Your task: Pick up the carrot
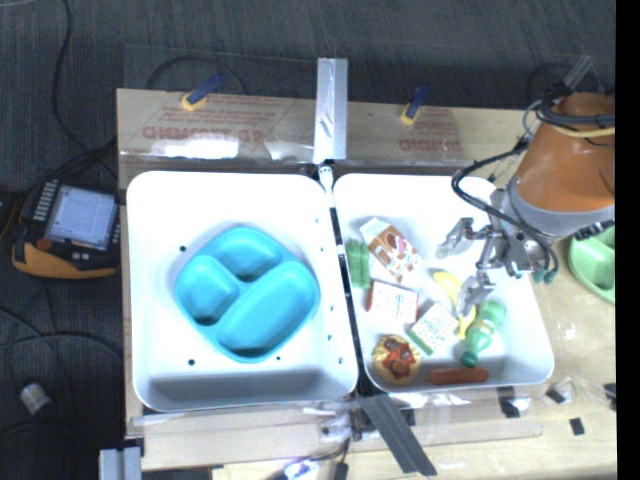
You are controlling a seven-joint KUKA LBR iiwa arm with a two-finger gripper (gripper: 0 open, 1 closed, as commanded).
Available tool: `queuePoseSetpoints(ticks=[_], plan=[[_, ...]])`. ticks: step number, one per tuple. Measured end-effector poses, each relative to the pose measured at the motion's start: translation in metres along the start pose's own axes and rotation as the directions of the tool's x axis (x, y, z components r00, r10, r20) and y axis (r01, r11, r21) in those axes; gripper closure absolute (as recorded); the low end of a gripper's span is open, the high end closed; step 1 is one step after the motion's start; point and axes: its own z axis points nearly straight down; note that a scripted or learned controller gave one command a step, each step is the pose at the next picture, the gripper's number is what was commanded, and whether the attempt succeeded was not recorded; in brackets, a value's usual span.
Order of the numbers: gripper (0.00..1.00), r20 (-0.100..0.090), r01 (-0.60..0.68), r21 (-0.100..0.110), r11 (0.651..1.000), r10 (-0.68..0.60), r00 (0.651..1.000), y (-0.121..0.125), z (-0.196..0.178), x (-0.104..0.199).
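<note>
The carrot (459, 375) lies in the right bin (535, 358), along its near wall, beside a round red-yellow item (396, 358). The gripper (480, 253) hangs over the same bin, farther back than the carrot, fingers spread and pinching nothing. A green bottle (480, 330) lies between them.

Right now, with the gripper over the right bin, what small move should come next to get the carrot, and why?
Probably shift toward the bin's near wall: the gripper hovers above the green bottle, while the carrot lies beyond it along the right bin wall, untouched.
</note>
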Motion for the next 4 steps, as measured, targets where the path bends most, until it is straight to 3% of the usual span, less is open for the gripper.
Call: queuePoseSetpoints(ticks=[1,2,3,4], plan=[[0.0,-0.001,-0.21,-0.003,0.978,0.21,0.978,0.059,-0.056,0.039],[0.0,0.0,-0.74,0.001,0.673,0.74,0.673,0.081,-0.096,0.055],[0.0,0.002,-0.429,0.001,0.903,0.429,0.903,0.052,-0.127,0.02],[0.0,0.006,-0.373,-0.001,0.928,0.373,0.928,0.072,0.056,0.021]])
